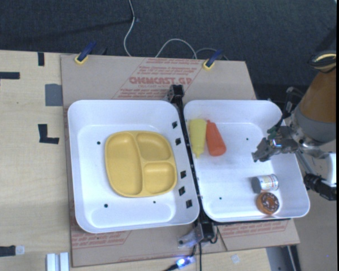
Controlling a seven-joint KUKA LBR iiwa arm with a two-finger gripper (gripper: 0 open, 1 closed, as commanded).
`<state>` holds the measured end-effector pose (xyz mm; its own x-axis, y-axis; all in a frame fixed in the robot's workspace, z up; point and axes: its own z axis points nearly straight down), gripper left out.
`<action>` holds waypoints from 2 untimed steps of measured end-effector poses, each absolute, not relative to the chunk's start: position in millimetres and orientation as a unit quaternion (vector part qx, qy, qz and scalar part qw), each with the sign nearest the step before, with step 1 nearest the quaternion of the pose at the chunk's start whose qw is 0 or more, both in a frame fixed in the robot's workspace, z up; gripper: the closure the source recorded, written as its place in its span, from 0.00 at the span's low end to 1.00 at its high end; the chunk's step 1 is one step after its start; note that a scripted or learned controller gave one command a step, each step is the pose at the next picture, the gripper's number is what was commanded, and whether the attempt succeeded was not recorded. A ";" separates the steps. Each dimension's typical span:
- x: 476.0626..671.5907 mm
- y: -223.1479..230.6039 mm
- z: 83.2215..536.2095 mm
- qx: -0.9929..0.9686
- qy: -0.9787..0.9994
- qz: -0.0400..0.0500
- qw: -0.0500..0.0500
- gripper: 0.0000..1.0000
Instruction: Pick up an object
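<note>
Approach over the right bin

Currently the approach step appears to be in hand: the gripper [265, 150] is seen at the right side of the right bin [237, 208], nothing held; whether the jaws are wide or narrow cannot be told. A silver can [264, 183] lies just below it, lower right of frame. A descent onto it would likely be called for.

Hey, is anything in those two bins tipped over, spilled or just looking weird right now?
Nothing is spilled or broken. The small silver can lies on its side in the right bin, beside the doughnut. The yellow divided plate sits slightly askew in the left bin.
</note>
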<state>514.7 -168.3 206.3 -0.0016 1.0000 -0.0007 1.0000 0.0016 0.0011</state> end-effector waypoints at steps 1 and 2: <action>520.4 -112.5 217.8 0.706 0.708 0.000 0.000 1.00; 521.2 -58.1 228.5 0.706 0.708 0.000 0.000 1.00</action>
